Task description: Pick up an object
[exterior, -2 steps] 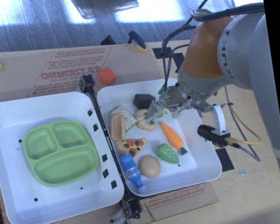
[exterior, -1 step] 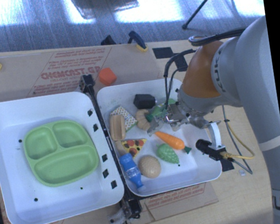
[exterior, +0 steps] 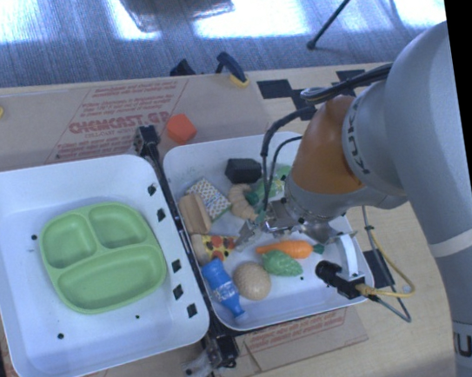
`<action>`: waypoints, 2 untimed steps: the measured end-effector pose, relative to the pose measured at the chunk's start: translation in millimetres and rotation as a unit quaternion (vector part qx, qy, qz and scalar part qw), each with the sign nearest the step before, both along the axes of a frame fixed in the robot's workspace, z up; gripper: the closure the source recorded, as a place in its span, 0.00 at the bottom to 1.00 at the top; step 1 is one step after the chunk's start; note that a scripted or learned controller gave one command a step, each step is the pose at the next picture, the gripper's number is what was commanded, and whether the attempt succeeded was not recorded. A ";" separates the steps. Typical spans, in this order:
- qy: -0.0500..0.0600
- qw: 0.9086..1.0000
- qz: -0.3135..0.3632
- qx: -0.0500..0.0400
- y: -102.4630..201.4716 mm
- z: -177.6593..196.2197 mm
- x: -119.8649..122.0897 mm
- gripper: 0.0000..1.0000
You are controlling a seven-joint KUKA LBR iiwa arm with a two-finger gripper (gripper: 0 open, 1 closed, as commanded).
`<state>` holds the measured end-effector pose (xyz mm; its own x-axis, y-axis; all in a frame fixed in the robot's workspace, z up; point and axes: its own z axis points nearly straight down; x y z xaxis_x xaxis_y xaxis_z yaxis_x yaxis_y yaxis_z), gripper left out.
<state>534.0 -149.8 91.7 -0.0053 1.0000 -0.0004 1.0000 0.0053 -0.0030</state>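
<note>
Over the crowded right bin (exterior: 343, 286), the claw (exterior: 267, 220), whose state I cannot tell, may strike the carrot (exterior: 286, 248) or slip between neighbouring toys.

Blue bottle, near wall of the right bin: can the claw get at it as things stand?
Probably yes. The blue bottle lies uncovered from above, though the egg-shaped object and the bin wall crowd its sides.

I see the right bin's contents crowded together: a black block (exterior: 243, 170) at the rear, a wooden block (exterior: 193, 213) upright at left, an orange carrot (exterior: 285, 249) lying mid-bin, a beige egg (exterior: 252, 281) touching a blue bottle (exterior: 221, 289) in front
</note>
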 end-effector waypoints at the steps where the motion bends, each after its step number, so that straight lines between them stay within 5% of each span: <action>1: 0.000 1.000 0.001 0.001 17.9 0.2 63.9 0.00; 2: -0.001 1.000 0.000 -0.001 43.7 0.5 122.7 0.00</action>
